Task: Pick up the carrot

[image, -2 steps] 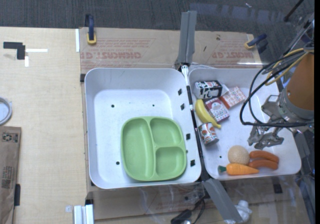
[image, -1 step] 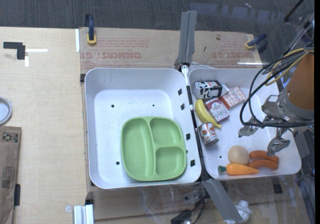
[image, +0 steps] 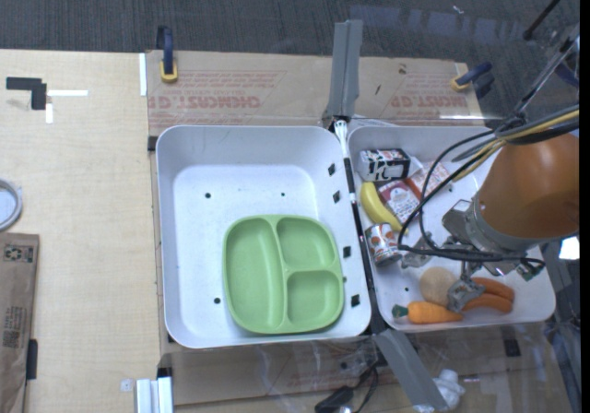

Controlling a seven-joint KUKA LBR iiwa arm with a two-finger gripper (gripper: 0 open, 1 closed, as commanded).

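The long orange tapered carrot [image: 433,312] is observed lying at the near edge of the right shallow white plastic bin [image: 544,310], long axis roughly left-to-right, just left of the lowered metal claw [image: 464,292], whose state cannot be determined.
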